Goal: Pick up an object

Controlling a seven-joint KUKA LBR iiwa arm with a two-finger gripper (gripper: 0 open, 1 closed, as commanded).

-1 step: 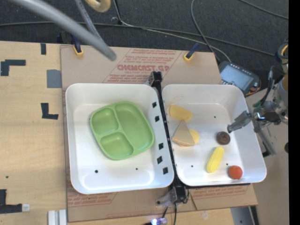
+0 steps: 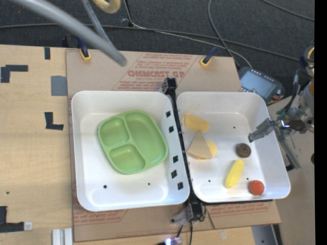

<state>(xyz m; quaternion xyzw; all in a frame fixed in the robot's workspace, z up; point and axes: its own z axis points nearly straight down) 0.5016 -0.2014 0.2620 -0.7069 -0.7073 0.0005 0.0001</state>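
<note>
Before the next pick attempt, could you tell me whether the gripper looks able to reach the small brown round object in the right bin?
Probably yes: the gripper hovers just beside the brown round object, with nothing between them.

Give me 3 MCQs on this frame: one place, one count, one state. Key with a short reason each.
1. Where does the green divided plate lie?
A. left bin
B. right bin
C. on the cardboard outside the bins

2. How many items lie in the right bin?
A. two
B. five
C. eight

3. How does the plate sit?
A. flat, compartments up
B. flipped over
C. leaning on the bin wall

Key: 1 A, it fills the middle of the left bin. 2 B, yellow piece, pale wedge, brown round thing, corn cob, red ball. 3 A, three hollows face the camera.
</note>
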